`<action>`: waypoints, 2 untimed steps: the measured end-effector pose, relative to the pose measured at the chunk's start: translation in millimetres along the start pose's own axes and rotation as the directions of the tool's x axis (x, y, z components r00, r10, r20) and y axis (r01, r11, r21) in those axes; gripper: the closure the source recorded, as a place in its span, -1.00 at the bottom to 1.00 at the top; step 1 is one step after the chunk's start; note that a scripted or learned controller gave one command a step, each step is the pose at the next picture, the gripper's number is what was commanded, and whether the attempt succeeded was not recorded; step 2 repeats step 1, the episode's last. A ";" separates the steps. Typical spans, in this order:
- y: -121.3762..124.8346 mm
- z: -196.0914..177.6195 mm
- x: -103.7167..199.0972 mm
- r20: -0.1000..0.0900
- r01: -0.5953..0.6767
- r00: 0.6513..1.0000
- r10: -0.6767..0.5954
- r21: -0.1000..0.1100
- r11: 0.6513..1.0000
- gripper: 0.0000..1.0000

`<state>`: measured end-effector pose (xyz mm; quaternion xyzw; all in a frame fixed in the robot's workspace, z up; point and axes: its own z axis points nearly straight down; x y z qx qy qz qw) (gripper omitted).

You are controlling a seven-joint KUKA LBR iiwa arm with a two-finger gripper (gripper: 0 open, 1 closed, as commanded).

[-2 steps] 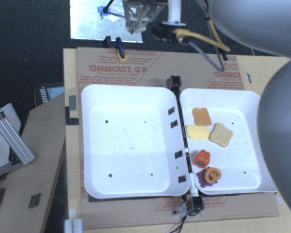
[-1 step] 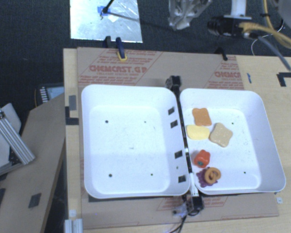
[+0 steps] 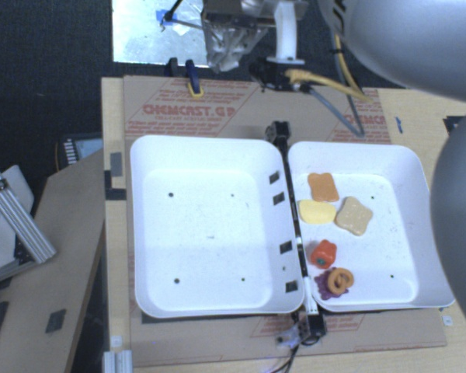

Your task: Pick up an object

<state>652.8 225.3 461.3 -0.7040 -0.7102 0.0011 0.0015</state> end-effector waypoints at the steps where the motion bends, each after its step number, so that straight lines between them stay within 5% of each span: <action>1: -61.0 -76.7 -8.3 -0.004 -0.002 1.000 0.002 -0.011 1.000 1.00; 2: -61.0 -76.7 -8.3 -0.004 -0.002 1.000 0.002 -0.011 1.000 1.00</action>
